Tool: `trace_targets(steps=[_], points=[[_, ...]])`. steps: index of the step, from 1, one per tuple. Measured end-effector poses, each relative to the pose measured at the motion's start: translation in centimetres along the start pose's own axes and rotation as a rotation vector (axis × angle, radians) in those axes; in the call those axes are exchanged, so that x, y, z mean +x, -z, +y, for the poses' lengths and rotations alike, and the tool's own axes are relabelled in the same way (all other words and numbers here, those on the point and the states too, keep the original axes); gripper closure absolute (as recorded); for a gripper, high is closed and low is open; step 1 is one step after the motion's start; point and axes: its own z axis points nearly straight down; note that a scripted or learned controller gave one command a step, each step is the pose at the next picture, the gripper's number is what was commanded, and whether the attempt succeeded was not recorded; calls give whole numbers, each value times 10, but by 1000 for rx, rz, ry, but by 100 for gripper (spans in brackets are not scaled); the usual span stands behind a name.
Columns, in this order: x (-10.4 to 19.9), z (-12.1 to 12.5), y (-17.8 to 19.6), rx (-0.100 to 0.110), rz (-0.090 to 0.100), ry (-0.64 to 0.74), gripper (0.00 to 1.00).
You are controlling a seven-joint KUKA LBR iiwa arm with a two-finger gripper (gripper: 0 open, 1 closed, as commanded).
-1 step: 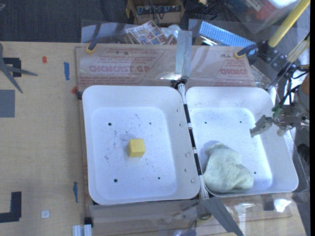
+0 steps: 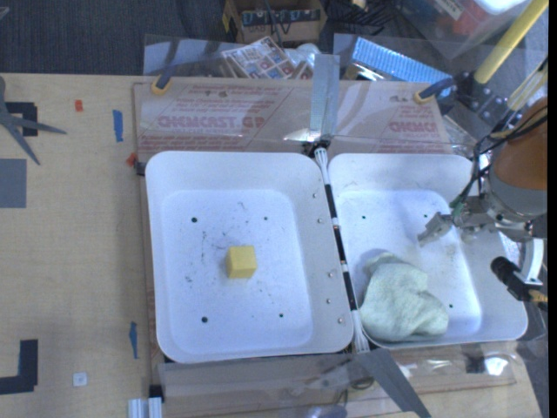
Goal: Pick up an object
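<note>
A small yellow cube [image 2: 241, 262] sits near the middle of the left white bin [image 2: 165, 233]. A crumpled pale cloth [image 2: 400, 301] lies in the front part of the right white bin [image 2: 496, 320]. My gripper [image 2: 441, 225] hangs low over the right bin, just behind and to the right of the cloth, with the grey and orange arm reaching in from the right edge. Nothing is visibly held in it. It stands far from the yellow cube, across the divider between the bins.
The bins' shared rim [image 2: 335, 233] runs between the two bins. Clear plastic panels [image 2: 261, 111] stand behind the bins, with boxes and cables beyond. The wooden bench top [image 2: 61, 233] lies to the left, with small tape marks on it.
</note>
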Motion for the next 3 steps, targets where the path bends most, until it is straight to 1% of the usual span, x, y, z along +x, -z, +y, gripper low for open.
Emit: trace_targets(steps=[1, 2, 3], points=[[7, 99, -14, -4, 0, -205, 0], [9, 101, -4, -7, -3, -200, 100], [-12, 98, -14, -7, -2, -407, 100]])
